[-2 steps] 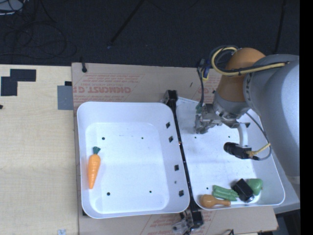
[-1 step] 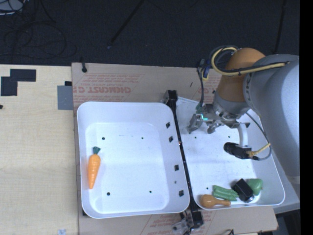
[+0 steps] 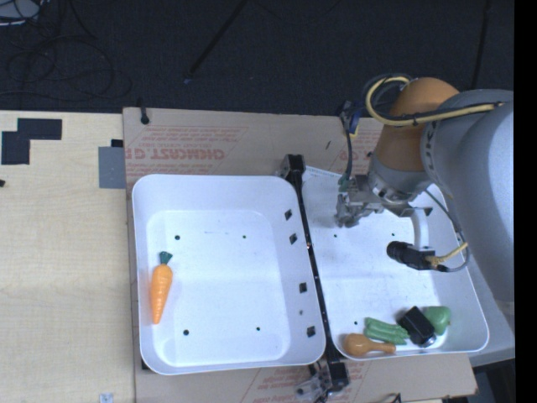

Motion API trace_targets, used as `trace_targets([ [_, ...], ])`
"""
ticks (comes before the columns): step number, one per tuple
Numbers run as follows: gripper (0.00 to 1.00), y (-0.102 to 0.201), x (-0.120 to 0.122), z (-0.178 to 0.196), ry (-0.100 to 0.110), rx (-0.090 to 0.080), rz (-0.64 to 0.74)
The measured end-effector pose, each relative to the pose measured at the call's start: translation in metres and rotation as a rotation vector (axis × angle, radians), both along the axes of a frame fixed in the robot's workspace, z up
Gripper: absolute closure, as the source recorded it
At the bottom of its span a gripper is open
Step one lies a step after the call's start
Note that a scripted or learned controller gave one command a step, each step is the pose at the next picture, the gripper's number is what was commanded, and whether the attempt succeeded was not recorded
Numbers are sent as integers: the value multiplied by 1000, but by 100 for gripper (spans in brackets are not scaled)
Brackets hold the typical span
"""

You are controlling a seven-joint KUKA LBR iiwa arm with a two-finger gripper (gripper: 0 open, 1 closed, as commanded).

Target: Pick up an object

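Your surface [image 3: 59, 250] is pale wood grain, with a few dark grey patches [image 3: 33, 137] near its far left corner. On it lies a brown cardboard sheet [image 3: 218, 141] with reversed red lettering. On that sheet you have the two white bins side by side: the left bin [image 3: 144, 225] and the right bin [image 3: 470, 309], their inner rims touching.

Left white plastic bin [image 3: 147, 225]: floor mostly open; 1 obstacle, orange toy carrot with green top [image 3: 160, 285], lying near left wall. Black clip-studded divider [image 3: 304, 263] separates the 2 bins. Right white plastic bin [image 3: 477, 321]: centre floor open; front edge crowded by green bean-pod toy [image 3: 387, 331], orange pear-shaped toy [image 3: 367, 345], black block [image 3: 417, 325], green rounded toy [image 3: 438, 316]. Grey arm with orange band [image 3: 419, 141] occupies back right.
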State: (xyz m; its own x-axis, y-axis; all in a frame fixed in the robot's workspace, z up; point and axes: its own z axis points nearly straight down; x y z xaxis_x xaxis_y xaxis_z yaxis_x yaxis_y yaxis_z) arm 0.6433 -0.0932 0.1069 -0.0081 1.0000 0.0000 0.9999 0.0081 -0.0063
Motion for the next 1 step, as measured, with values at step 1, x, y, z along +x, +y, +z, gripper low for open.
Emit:
trace_targets([
  [1,0,0,0,0,1,0,1],
])
